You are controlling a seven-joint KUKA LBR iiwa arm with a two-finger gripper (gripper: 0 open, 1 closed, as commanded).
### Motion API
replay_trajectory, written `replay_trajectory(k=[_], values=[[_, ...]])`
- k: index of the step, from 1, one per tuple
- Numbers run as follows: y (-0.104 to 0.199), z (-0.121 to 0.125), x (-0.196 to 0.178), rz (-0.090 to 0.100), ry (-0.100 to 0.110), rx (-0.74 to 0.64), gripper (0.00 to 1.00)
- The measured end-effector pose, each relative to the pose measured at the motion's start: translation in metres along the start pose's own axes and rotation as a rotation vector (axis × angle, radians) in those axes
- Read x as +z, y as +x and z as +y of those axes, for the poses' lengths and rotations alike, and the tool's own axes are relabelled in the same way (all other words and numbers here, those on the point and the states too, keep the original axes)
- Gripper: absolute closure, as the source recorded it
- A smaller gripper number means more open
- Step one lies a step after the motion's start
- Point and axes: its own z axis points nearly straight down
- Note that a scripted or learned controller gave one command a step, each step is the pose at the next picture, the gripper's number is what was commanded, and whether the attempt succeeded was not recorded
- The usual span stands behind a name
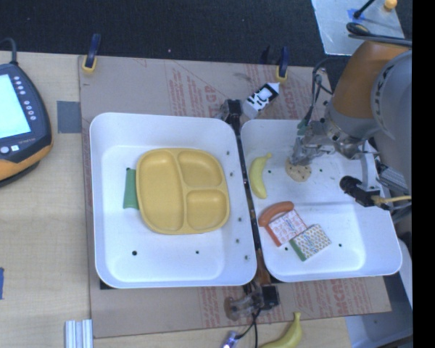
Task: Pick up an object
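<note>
Gripper: low in the right bin's far half, directly over the cookie; whether it grips anything cannot be told from this angle.
Cookie: tan, round, on the floor of the right bin, at the gripper's tip, possibly touching it.
Banana: yellow, near the right bin's left wall, just left of the cookie.
Sausage: orange-red, curved, mid-bin, beside two small printed packets.
Left bin: holds a yellow divided tray, with a green item under its left edge.
Second banana: on the bench, in front of the bins.
</note>
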Motion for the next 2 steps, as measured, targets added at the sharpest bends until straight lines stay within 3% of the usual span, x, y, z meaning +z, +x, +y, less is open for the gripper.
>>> replay_trajectory(k=[1,2], values=[[0.0,0.0,0.0,0.0,0.0,0.0,0.0],[-0.024,0.015,0.012,0.001,0.0,0.004,0.0]])
